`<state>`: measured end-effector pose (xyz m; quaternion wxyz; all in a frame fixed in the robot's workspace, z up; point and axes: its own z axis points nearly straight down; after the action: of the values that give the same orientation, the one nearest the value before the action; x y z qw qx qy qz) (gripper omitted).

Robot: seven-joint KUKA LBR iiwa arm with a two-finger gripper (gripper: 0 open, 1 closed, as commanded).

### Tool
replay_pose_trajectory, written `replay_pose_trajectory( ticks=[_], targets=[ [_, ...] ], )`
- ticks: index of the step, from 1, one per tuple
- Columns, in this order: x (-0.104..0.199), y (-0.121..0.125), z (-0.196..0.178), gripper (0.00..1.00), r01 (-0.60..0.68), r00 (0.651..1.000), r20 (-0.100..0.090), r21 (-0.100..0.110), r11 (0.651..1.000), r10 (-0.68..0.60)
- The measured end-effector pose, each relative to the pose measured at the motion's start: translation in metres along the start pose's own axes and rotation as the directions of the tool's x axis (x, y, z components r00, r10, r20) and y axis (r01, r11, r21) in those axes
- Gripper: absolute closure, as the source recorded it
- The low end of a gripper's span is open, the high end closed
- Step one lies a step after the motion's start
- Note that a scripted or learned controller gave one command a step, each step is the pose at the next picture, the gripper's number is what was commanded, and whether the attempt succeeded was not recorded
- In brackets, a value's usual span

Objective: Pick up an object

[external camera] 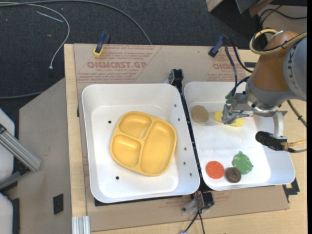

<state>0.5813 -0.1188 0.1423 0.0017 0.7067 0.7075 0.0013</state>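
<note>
My gripper (231, 115) reaches down into the far part of the right bin (273, 177), directly over a small yellow object (237, 122) of which just an edge shows beneath the fingers. A tan round piece (199, 113) lies just left of the gripper. Near the bin's front lie a red-orange disc (215, 169), a dark brown round piece (234, 175) and a green leafy piece (242, 162). The view does not show whether the yellow object sits between the fingers.
The left bin (97, 130) holds a yellow divided plate (143, 143). A black clip (176, 77) sits at the far end of the wall between the bins. Cables and a black connector (268, 140) hang by the arm on the right.
</note>
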Motion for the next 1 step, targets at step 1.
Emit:
replay_pose_trajectory(
  ticks=[1],
  targets=[
    [-0.0048,-0.0031,-0.0625,1.0,0.0,1.0,0.001,-0.003,1.0,0.0]
  ],
)
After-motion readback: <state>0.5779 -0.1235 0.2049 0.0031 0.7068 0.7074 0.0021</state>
